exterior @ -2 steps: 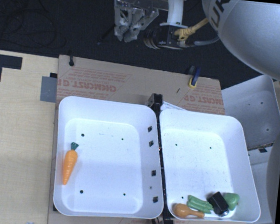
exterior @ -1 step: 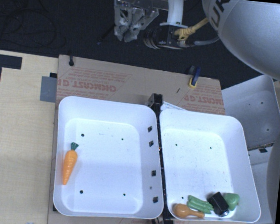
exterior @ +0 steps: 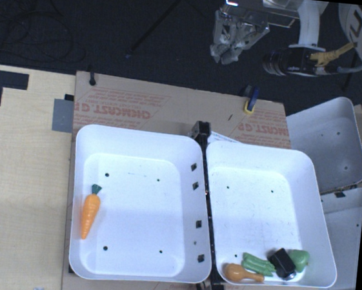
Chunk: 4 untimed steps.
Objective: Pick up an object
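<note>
From above, the gripper (exterior: 233,42) hangs high at the far side of the bench, beyond both bins, with nothing between its fingers; how wide they stand I cannot tell. A carrot (exterior: 90,211) lies by the left wall of the left bin (exterior: 136,141), long axis running near to far. In the right bin (exterior: 264,158), the near corner holds a green piece (exterior: 258,264), a black block (exterior: 282,262) and an orange piece (exterior: 241,273), bunched together. Everything lies well toward the near side from the gripper.
</note>
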Tool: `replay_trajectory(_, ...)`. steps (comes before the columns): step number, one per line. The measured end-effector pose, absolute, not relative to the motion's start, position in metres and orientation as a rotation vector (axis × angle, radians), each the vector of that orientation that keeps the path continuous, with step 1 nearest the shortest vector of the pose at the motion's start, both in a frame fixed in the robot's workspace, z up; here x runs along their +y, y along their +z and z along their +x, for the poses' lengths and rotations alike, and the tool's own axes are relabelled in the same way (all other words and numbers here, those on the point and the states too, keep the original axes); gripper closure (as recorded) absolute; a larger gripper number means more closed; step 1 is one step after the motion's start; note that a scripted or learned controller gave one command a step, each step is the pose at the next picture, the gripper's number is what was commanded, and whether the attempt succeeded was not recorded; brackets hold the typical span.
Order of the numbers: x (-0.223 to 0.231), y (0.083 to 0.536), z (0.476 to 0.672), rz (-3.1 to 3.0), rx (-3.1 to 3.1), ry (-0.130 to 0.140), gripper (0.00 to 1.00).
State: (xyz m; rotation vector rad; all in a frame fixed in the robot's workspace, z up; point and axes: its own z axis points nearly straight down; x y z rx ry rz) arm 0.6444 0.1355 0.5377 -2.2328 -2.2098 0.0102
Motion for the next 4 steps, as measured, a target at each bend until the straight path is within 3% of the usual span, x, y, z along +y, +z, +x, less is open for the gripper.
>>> replay_trajectory(2,0.246,0.537,0.644,-2.215,-2.225,0.005,1.0)
replay_trajectory(3,0.244,0.537,0.644,-2.218,-2.223,0.007,1.0)
replay_trajectory(4,0.121,0.38,0.642,-2.228,-2.202,0.032,1.0)
